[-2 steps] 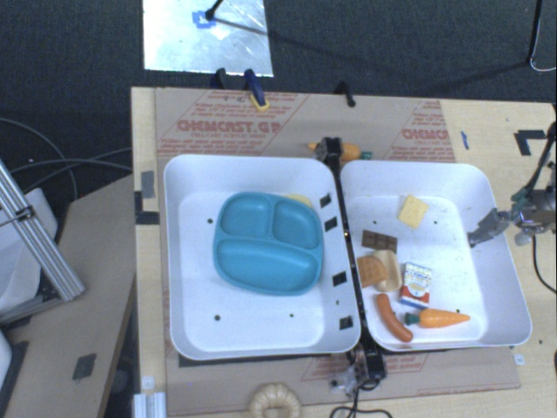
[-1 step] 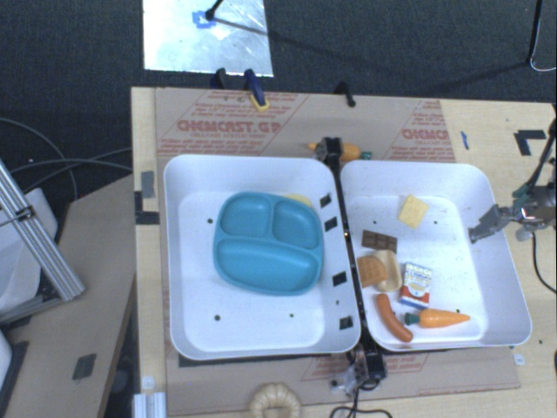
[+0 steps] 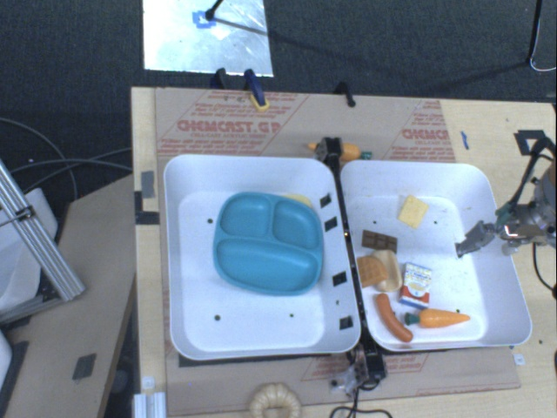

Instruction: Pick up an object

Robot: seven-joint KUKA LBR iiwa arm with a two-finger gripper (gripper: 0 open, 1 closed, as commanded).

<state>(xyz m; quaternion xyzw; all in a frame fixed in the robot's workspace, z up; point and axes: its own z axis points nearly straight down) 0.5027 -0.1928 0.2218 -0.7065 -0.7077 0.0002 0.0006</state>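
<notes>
Resting on a cardboard-covered bench, two bins adjoin.

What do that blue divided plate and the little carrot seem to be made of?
The blue plate looks like moulded plastic: one even colour, smooth matte surface, rounded compartment ridges. The carrot is probably a plastic toy, given its uniform bright orange and smooth skin, though it's too small here to be sure.

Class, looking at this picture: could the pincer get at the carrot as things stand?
Probably yes. The pincer hangs over the right bin, and the carrot lies uncovered below it, nothing between them.
</notes>
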